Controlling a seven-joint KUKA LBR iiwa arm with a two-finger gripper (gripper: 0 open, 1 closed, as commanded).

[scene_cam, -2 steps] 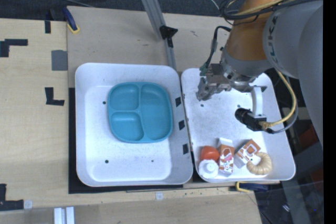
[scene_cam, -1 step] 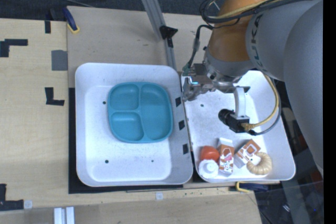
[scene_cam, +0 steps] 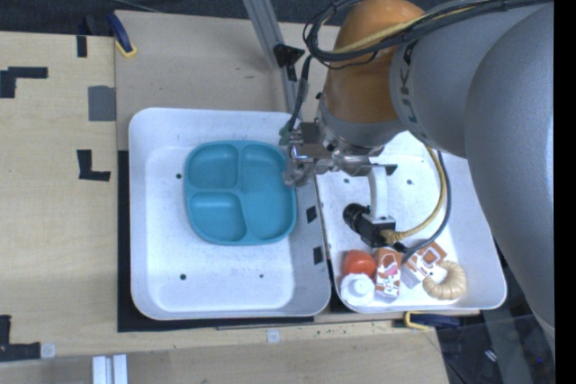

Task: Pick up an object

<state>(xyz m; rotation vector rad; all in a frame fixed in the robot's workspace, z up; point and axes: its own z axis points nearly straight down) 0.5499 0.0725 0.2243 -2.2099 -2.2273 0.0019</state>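
gripper (scene_cam: 295, 165) low at bins' divider, touching plate's right rim | fingers: can't tell, nothing seen held | plate (scene_cam: 236, 193) in left bin (scene_cam: 157, 283), lies left of gripper | small items (scene_cam: 400, 272) right bin, near corner

Even, fairly bright light is falling from above, washing the two shallow white plastic bins (scene_cam: 153, 193) pale and leaving only soft, short shadows along their walls. The glossy orange band of the arm (scene_cam: 373, 31) is catching a mild sheen. The large grey arm casing (scene_cam: 504, 103) at the right is looking soft and blurred. Fine detail is appearing grainy throughout.
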